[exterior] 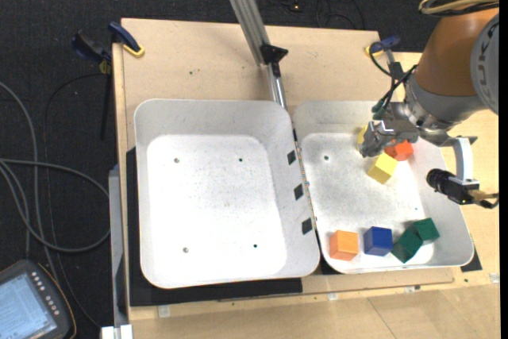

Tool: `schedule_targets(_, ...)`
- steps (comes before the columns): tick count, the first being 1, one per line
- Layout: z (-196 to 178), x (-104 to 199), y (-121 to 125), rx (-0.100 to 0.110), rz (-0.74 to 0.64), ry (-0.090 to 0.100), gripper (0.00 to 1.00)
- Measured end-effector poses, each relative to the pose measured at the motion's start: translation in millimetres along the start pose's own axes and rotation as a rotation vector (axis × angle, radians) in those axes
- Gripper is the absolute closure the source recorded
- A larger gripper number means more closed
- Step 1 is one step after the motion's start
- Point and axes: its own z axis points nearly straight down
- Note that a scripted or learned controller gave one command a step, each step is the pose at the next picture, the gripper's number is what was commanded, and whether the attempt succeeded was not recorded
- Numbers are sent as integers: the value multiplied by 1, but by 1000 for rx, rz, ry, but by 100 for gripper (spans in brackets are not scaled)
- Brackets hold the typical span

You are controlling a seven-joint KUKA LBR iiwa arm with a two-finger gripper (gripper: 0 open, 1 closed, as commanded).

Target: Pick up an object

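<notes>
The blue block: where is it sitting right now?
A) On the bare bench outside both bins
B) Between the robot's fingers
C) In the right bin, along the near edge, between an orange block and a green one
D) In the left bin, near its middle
C: the blue block lies in the right bin along its near edge, with the orange block on one side and the green blocks on the other.

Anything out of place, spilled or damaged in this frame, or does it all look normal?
Nothing stands out. All the blocks lie inside the right bin: orange, blue and two green ones along the near wall, a yellow one and a red-orange one by the gripper. Nothing has spilled over.
</notes>
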Motion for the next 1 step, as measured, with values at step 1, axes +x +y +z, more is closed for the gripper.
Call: schedule_targets(1, 7, 54, 14, 1, -6, 2, 100)
